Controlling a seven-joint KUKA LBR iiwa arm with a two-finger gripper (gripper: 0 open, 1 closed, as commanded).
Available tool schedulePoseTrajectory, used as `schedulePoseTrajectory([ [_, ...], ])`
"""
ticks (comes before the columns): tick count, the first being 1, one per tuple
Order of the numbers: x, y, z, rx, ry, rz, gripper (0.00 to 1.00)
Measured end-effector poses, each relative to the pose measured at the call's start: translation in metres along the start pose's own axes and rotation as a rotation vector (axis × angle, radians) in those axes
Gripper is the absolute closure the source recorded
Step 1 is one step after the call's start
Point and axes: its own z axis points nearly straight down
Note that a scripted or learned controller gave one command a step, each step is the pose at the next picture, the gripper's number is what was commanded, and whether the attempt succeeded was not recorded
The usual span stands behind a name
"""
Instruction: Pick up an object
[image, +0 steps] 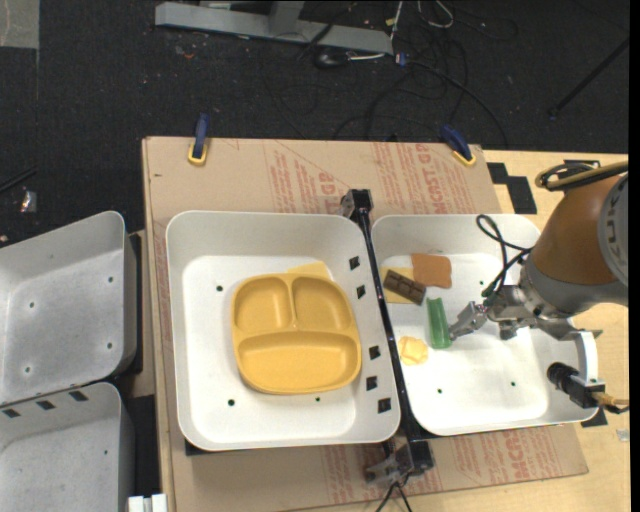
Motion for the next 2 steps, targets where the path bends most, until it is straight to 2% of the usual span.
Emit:
schedulePoseTrajectory([
  [1,0.0,0.001,-0.013,-0.005,-0.001,0.001,1.0],
  [2,-0.002,0.001,-0.056,-0.009,-0.003,-0.002,1.0],
])
